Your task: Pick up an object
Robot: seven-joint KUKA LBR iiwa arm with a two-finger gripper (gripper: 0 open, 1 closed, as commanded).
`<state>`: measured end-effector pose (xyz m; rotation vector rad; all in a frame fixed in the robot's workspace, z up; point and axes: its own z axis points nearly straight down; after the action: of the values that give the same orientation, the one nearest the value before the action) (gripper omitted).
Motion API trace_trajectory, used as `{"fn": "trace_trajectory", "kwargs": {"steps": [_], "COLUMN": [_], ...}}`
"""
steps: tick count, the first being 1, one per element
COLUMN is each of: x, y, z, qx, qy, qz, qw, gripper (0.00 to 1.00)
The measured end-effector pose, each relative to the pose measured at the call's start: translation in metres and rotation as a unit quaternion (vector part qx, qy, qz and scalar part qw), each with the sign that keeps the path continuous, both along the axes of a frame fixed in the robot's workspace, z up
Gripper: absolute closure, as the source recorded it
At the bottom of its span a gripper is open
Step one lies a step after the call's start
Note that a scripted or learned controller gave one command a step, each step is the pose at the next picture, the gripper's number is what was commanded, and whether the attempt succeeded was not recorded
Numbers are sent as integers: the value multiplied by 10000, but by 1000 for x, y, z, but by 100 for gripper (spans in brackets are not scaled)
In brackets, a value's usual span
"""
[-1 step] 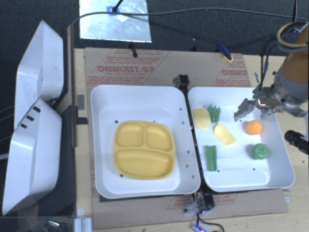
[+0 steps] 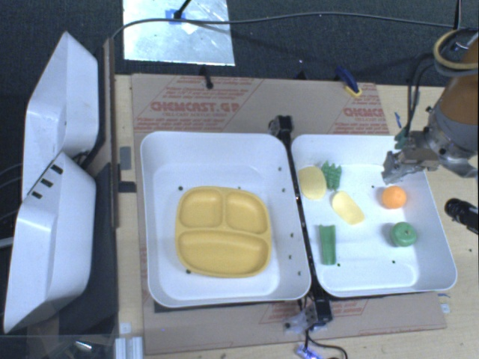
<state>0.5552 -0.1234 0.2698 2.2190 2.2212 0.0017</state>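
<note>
I have the arm [image 2: 455,118] coming in from the right edge, its orange band sitting high above the wrist, and the gripper [image 2: 395,172] hanging over the upper right part of the right bin [image 2: 432,275]. From my camera the fingers blur into the grey metal around them, so I cannot tell whether they are spread or closed, and I see nothing between them.

Just below the gripper, and slightly to its right, lies an orange ball [image 2: 394,197]; it looks close to the tip, but I cannot say whether they touch. Below that, near the bin's right wall, sits a round green piece [image 2: 403,234]. Toward the left side of the same bin I see a pale yellow rounded piece [image 2: 312,182] with a small green leafy piece [image 2: 331,176] just beside it on its right. A second pale yellow oval [image 2: 347,208] lies tilted a little lower, and a narrow green stick [image 2: 328,244] lies below that, running roughly up and down in my view.

The left bin [image 2: 161,200] holds a yellow divided tray [image 2: 223,231] with three compartments, lying flat near its middle. Both bins rest on a brown cardboard sheet [image 2: 224,103]
</note>
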Motion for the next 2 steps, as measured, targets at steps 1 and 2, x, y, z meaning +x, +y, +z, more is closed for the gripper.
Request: {"fn": "trace_trajectory", "kwargs": {"steps": [1,2], "x": [49,74], "y": [46,84], "z": [1,16], "qx": [4,6], "qy": [-2,-3], "qz": [20,14], "qw": [10000,10000], "gripper": [100,100]}}
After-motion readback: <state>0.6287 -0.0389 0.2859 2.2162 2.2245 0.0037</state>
